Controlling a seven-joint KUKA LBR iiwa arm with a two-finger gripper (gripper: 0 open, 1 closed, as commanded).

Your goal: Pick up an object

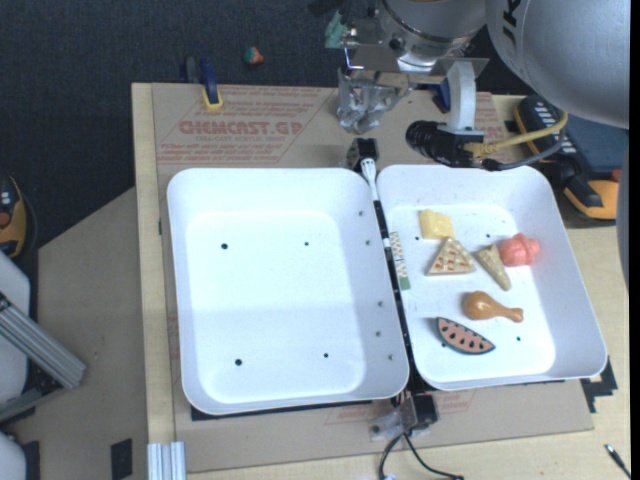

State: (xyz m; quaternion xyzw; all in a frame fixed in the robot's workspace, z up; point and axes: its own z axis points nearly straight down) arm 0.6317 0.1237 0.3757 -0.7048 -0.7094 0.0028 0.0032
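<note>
Hovering behind the right bin [560, 218], the gripper [362, 108] is well away from the toys; whether its fingers are apart I cannot tell. In that bin lie cheese [435, 224], pizza [451, 259], cone [497, 266], drumstick [490, 307] and melon [464, 337]. Pizza and cone crowd together, so a descent there could nudge one or pinch both.

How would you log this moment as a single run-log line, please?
gripper: above bench behind bins, nothing held | right bin: cheese, pizza slice, ice cream cone, drumstick, watermelon slice | pick: not yet done
</note>
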